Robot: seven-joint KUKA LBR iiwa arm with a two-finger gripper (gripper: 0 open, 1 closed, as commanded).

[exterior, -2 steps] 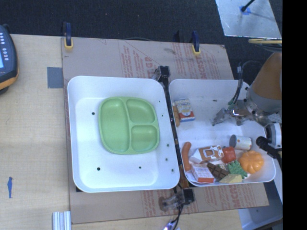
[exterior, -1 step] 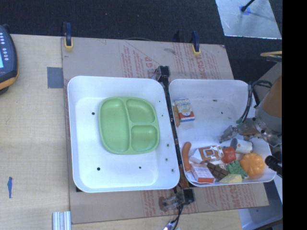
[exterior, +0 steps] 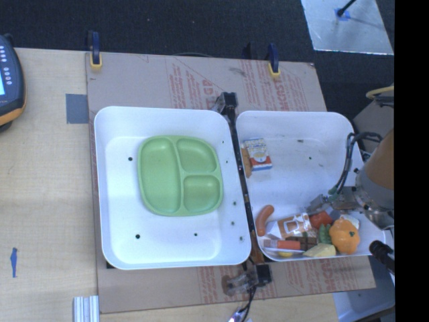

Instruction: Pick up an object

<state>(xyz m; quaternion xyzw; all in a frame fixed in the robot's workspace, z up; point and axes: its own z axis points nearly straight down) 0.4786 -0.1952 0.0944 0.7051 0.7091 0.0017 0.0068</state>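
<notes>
- From my remote station I see the arm point(exterior: 382, 170) entering at the right edge, over the near right corner of the right bin point(exterior: 295, 123).
- The gripper point(exterior: 335, 203) appears to hang just above the toy pile; its tip is lost in clutter, so I cannot tell whether it is released or clenched.
- The nearest candidate, a red piece point(exterior: 320, 219), lies just left of and nearer than the gripper, beside a rounded orange fruit point(exterior: 344, 236).
- A sausage point(exterior: 264, 219) lies further left, its long axis running near-to-far with a slight tilt.
- A small carton point(exterior: 257, 154), boxy and printed, stands well apart toward the far left.
- The left bin point(exterior: 114, 180) holds a smooth green divided plate point(exterior: 179, 175).
</notes>
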